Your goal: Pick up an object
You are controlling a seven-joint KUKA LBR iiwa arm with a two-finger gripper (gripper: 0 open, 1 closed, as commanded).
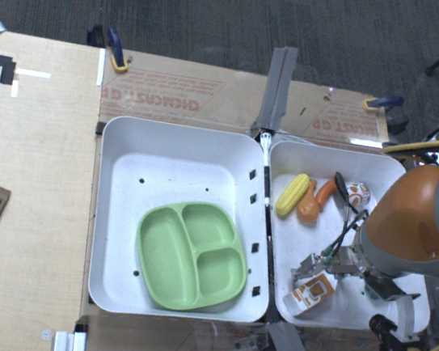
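The gripper point(322, 264) hangs low in the right bin point(277, 306), just above a small orange-and-white packet point(312, 292) at its near edge, so the reach-down step seems underway, with closing squarely on the packet next.

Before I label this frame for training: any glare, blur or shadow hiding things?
Camera view: even light, sharp throughout; mild glare on the orange band; the arm shades the right bin floor and covers part of it; corn and green tray read clearly.
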